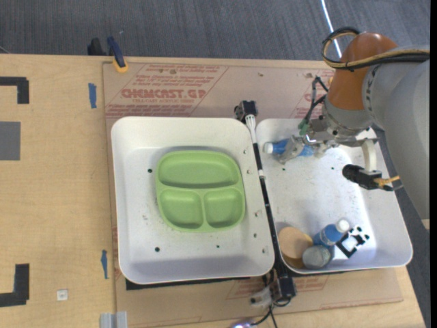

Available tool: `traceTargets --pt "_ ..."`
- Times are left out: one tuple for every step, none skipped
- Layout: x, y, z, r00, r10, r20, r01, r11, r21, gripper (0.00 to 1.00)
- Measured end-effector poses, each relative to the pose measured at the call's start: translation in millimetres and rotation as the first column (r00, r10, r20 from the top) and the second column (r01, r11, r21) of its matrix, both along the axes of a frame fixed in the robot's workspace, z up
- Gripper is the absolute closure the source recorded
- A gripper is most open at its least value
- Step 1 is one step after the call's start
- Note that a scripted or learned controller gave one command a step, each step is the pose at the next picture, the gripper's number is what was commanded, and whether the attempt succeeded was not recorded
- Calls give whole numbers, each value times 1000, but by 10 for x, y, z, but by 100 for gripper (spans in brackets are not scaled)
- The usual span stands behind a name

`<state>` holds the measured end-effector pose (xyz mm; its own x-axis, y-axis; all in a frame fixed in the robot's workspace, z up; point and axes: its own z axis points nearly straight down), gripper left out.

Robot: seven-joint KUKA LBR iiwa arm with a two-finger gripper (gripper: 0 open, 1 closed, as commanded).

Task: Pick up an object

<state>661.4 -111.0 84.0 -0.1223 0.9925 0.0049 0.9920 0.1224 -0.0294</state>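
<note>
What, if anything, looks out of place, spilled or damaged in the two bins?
Nothing looks spilled or damaged. The green divided plate lies flat in the left bin. In the right bin, small things crowd the near corner, while one blue-and-white thing lies apart near the gripper.

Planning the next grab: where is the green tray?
The green tray sits centred in the left bin; the gripper is over the right bin.

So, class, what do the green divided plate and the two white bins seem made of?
Green divided plate: probably moulded plastic, matte; even colour, soft rounded ridges. Left bin and right bin: likely thin plastic, smooth, faintly glossy; rounded corners, raised rims. Not certain.
</note>
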Motion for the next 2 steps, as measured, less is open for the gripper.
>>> traceTargets --pt "0 0 0 1000 0 0 0 1000 0 0" --pt "0 0 0 1000 0 0 0 1000 0 0"
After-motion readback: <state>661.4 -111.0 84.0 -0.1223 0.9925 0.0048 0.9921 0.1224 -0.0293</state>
